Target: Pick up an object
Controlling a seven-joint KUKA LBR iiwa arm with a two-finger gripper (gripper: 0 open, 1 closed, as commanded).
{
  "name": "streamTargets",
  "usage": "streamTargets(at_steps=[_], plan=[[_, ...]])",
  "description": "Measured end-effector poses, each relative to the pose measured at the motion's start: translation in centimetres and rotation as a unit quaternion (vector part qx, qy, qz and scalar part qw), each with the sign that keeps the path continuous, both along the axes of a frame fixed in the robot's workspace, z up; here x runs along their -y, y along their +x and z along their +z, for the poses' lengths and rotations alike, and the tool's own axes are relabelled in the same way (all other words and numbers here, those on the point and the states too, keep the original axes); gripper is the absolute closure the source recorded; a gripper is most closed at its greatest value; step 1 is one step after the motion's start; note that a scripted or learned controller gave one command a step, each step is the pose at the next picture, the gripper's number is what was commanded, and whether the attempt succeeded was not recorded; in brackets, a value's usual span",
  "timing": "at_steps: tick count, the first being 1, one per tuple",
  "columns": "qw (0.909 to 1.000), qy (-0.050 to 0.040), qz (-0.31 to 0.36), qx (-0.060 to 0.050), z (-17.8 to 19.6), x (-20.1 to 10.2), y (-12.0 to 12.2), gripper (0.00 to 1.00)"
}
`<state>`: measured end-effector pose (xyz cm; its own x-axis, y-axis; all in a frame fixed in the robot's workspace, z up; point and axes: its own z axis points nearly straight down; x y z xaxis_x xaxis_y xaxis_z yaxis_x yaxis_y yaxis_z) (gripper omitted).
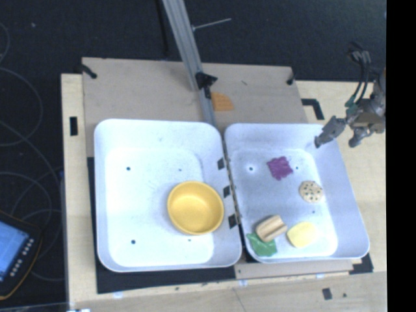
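Two shallow white bins sitting side by side on the bench, gripper hanging open over the right bin's far right corner.

Left white bin is carrying a round yellow plastic bowl, upright, near its front right part. Right white bin is holding five small things: a crumpled purple piece toward the middle; a round cream speckled ball near the right edge; a tan cylinder-shaped block, a pale yellow rounded block and a flat green piece clustering along the front edge, green piece touching the tan block. Gripper's two dark fingers are spreading apart with nothing between them, well apart from every object. Grey metal rail is running from the far edge down to the gap between the bins.
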<state>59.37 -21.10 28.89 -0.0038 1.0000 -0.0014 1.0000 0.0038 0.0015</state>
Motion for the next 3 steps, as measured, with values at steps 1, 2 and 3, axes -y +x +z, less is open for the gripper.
streamTargets(at_steps=[1,2,3], plan=[[1.0000,-0.0003,0.000,0.000,0.0,0.0,0.0,0.00],[1.0000,-0.0002,0.001,-0.003,-5.5,-0.7,0.5,0.00],[1.0000,-0.0003,0.002,-0.002,-10.2,-1.1,1.1,0.00]])
